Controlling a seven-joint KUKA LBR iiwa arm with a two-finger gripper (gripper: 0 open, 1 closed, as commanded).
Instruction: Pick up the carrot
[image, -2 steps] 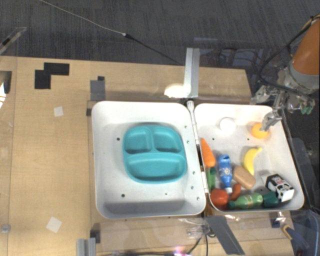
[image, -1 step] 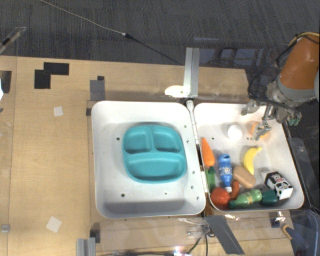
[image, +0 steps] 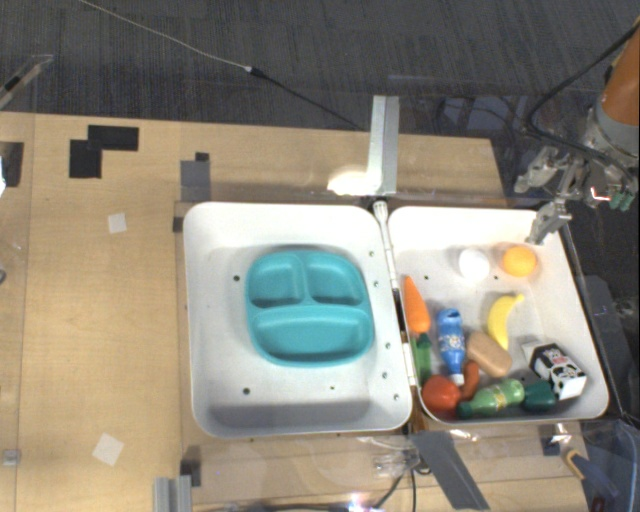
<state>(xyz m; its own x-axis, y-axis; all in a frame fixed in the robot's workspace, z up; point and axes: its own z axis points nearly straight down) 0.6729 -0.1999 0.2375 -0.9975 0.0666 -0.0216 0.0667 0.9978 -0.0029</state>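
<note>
— Where do you have the arm?

— I see it at the top right, above the far right corner of the right bin (image: 590, 330). The gripper (image: 565, 200) hangs over that rim, nowhere near the food. I can't tell from up here how its jaws stand; nothing shows between them.

— And the carrot?

— The carrot (image: 415, 305) lies along the right bin's left wall, tip pointing away from me, just beside a blue bottle (image: 450, 340). The banana (image: 502, 318) sits a little to the right of that, with an orange (image: 519, 261) and a white egg (image: 473, 264) farther back.

— Any labels you can read?

— None. The black-and-white carton (image: 556, 369) has a printed pattern, too small for me to make out. The left bin (image: 215, 300) holds a teal divided plate (image: 308, 305).
</note>
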